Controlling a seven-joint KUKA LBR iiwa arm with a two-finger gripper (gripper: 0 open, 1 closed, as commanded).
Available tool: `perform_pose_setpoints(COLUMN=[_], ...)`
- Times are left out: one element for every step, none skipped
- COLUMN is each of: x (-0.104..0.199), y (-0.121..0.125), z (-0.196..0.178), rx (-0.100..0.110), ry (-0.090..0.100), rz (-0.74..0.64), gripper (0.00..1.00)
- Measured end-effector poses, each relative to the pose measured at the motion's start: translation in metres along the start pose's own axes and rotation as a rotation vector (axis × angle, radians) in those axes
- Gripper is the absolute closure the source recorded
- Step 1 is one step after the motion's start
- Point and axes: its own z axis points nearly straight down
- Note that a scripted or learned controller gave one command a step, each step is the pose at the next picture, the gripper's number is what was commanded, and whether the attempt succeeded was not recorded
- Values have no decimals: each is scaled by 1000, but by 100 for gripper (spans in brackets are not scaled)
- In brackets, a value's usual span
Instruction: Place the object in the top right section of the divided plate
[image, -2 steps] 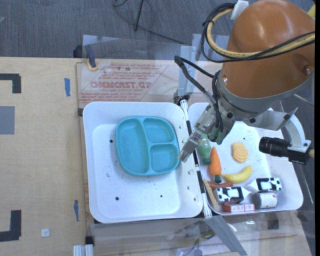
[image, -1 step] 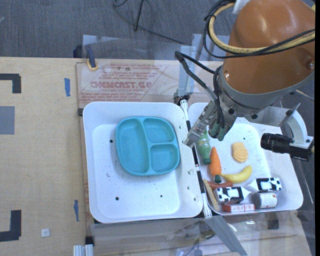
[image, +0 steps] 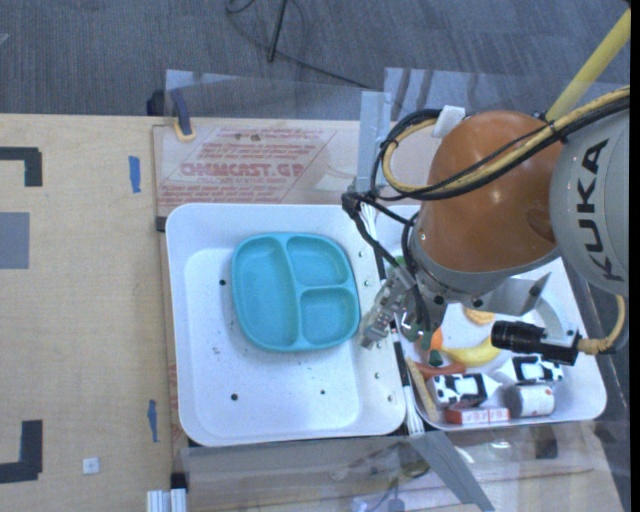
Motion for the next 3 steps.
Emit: perform_pose_setpoints(x=[0, -1, -2], y=[0, 3, 4], z=[0, 18, 8], rx=[0, 1, -3], ry=[0, 2, -1], rz=[0, -175, -173], gripper=[0, 0, 100])
